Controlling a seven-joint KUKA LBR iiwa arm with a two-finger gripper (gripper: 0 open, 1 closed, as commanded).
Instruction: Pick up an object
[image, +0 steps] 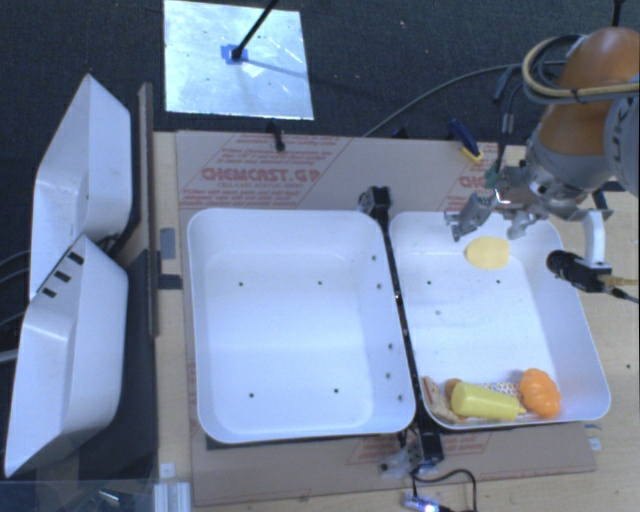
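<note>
Nearest the lens, along the lower edge of the right bin (590, 370): yellow cylinder (484, 401), orange ball (540, 392) touching its right end, small tan piece (437, 392) at its left, all crowded into the lower right of the frame

Largest first: bench board (300, 160) with red lettering, filling the middle; left bin (290, 320), centre left; right bin just beside it, centre right, clips (376, 200) between the two at top and bottom

Next in size: grey arm with orange band (590, 70), reaching in at upper right; gripper (493, 216) hanging low over the top edge of the right bin, fingers spread apart, nothing pinched between them

Smaller: pale yellow disc (487, 253), flat on the bin floor just below the gripper in the frame, apparently not touched by either finger

Progress, as a judgement: pick not yet made; gripper positioned near the disc, likely the chosen thing; left to do — descent around the disc, closing on it, lift clear of the bin. Flatness of the disc a likely cause of a slipped grasp
</note>
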